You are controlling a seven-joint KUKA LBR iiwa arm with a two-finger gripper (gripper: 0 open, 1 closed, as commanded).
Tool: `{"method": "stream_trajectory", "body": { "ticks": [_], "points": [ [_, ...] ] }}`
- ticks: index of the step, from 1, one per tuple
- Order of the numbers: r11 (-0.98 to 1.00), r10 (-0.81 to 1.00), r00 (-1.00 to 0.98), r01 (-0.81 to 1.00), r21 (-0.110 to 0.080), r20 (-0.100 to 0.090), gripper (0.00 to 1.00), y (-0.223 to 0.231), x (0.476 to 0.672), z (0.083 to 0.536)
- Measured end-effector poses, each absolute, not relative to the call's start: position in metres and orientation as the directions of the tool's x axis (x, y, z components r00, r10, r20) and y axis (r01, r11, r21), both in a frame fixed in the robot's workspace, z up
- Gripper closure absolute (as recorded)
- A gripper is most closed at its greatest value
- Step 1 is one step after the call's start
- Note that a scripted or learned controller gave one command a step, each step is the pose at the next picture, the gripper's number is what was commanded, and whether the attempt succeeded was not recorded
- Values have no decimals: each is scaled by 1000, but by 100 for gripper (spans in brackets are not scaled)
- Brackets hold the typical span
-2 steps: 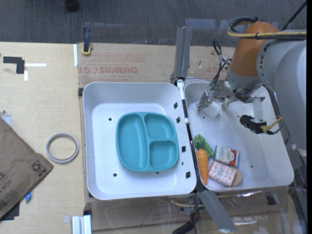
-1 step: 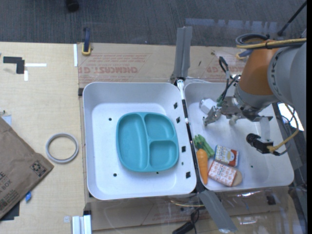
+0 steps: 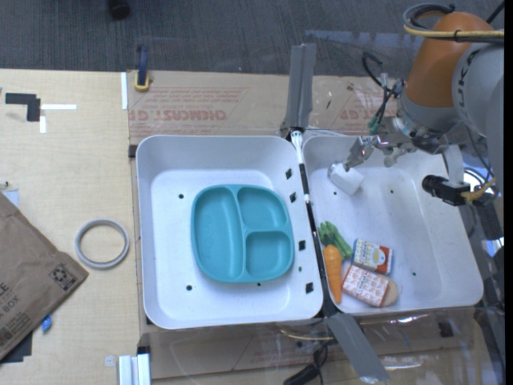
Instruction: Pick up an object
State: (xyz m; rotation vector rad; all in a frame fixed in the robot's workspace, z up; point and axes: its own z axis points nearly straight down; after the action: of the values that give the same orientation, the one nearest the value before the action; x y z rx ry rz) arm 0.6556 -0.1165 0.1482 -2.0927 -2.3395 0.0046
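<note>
Left of the pincer [image 3: 353,165], across the divider, we see a white bin [image 3: 160,215] holding a teal divided plate [image 3: 242,233]. Behind it, cardboard [image 3: 200,107] reads "CHEMCAST" upside down. Nearer us than the pincer lie a carrot [image 3: 333,273], a red-labelled packet [image 3: 372,257] and a sandwich-like pack [image 3: 369,285]. We see the pincer pinching a small white block [image 3: 346,180].

Two bins side by side on the bench. Left bin [image 3: 152,215]: divided tray [image 3: 240,233] sitting in the middle. Right bin [image 3: 449,279]: carrot [image 3: 333,271] along the near-left edge, two small packages [image 3: 370,273] just right of it, one behind the other. Gripper [image 3: 353,171] over the far-left corner. Tape ring [image 3: 102,242] and cardboard box [image 3: 28,283] left of the bins.
</note>
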Motion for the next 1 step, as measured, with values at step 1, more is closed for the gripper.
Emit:
{"method": "stream_trajectory", "body": {
  "ticks": [1],
  "points": [
    [93, 996, -93, 996, -4, 1, 0, -161, 602, 89]
  ]
}}
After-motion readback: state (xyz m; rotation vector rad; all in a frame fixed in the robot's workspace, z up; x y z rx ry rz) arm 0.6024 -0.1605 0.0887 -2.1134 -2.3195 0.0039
